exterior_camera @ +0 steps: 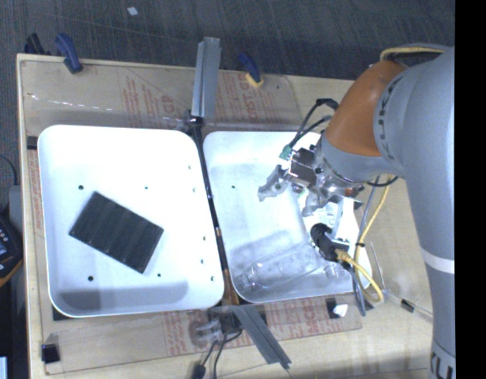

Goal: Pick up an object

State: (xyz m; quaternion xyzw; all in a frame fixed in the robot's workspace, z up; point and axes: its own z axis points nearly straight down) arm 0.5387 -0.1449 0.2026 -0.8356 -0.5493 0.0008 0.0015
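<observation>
In the camera view the grey arm (416, 172) comes in from the right of the frame and bends over the right bin (227, 212), its gripper (294, 192) hanging in that bin's upper right part; the fingers seem spread, one pale tip pointing left and another downward with nothing between them, so I read them as apart and holding nothing; the likeliest thing to pick is a clear plastic bottle (282, 267) lying on its side near the lower edge of the right bin, below the gripper and apart from it; a dark rectangular pad (116, 231) lies flat and slantwise in the left bin (61, 156), toward its lower left, well apart from the arm; the risks, as I judge them, come from the bottle itself (see-through, rounded, and close to the bin's lower wall): the fingers could close beside it or skid off its curve, it could roll away when touched, or a finger could strike the wall before it closes; the loose cables by the wrist could also snag; both bins are shallow and white, side by side on a brown board table (108, 85), with blue clamps (69, 54) at its upper edge and a metal bar between the bins; dark carpet lies beyond, along the top of the frame.
</observation>
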